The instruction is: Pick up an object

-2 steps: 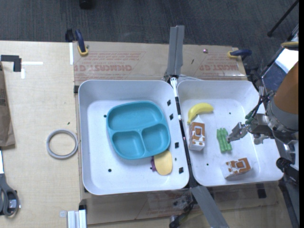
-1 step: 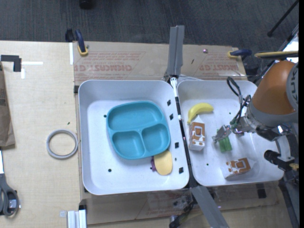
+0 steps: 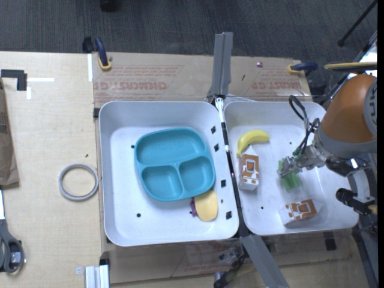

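Camera view. The gripper sits low in the right bin, directly over a green item near the bin's middle. You cannot tell from this angle whether it is open or closed, nor whether the green item is gripped; treat the item as not yet secured.

Procedure, as judged from this frame:
1. Take the green item as the target; it lies closest to the tool.
2. Centre the tool over the item before closing. It is small and partly hidden by the tool, so an off-centre close is likely to push it aside.
3. Keep clear of the carton to the left and the carton below; both lie near the target.
4. Lift straight up and confirm the item rises with the tool.

Inventory:
- Right bin: one banana, two cartons, one green item.
- Left bin: one blue tray, one yellow object at the tray's lower edge.
- Bench: one ring.
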### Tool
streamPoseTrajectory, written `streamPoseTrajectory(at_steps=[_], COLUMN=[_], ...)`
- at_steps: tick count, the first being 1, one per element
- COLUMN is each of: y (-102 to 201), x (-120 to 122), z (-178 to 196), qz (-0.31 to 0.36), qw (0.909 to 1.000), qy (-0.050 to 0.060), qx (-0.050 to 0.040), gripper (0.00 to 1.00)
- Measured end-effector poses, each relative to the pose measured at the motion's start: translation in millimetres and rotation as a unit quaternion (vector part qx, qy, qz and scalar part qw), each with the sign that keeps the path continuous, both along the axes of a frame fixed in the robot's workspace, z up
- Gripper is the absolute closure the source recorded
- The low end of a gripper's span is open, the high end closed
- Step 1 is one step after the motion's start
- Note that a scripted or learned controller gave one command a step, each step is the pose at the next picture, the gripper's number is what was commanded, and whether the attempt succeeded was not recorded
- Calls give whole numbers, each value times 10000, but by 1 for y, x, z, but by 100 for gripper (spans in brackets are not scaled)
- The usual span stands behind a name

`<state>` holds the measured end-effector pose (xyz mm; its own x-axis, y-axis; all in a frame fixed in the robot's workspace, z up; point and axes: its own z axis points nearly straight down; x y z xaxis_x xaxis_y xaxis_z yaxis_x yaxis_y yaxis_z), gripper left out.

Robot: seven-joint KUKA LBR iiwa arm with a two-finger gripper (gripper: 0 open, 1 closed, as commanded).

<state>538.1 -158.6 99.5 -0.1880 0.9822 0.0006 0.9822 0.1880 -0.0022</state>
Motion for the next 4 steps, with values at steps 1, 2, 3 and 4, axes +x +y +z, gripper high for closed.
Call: streamPoseTrajectory(at_steps=[1,2,3,4], y=[-1,-41,8,83], x=[0,-7,14,25], z=[9,-8,126,196], qz=[-21,1987,1464,73], qw=[10000,9801,9892,10000], qy=[3,-10,-13,-7], qx=[1,1,-5,-8], gripper=[100,100,100,100])
